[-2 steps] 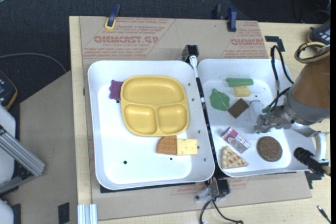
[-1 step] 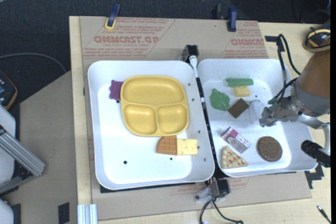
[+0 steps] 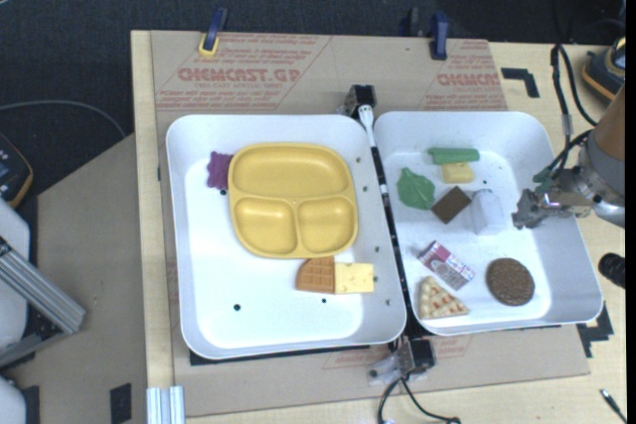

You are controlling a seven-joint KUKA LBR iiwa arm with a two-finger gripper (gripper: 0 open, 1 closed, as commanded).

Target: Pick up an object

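Note:
My gripper (image 3: pixel 530 211) hangs over the right side of the right bin (image 3: pixel 566 253), coming in from the right edge. Just left of it lies a pale clear piece (image 3: pixel 486 211), then a brown square (image 3: pixel 451 205) and a green leaf (image 3: pixel 415 188). A round brown cookie (image 3: pixel 510 281) sits below the gripper. Toward the bin's near edge are a pizza slice (image 3: pixel 440 299) and a small wrapped packet (image 3: pixel 446 264). At the far side a green bar (image 3: pixel 453 155) rests next to a yellow block (image 3: pixel 457 173). I see nothing held by the gripper.
The left bin (image 3: pixel 199 253) holds a yellow divided plate (image 3: pixel 294 199), a purple piece (image 3: pixel 219 169) at its left, and a waffle (image 3: pixel 317 274) beside a cheese square (image 3: pixel 354 278). Cables run along the right of the bench.

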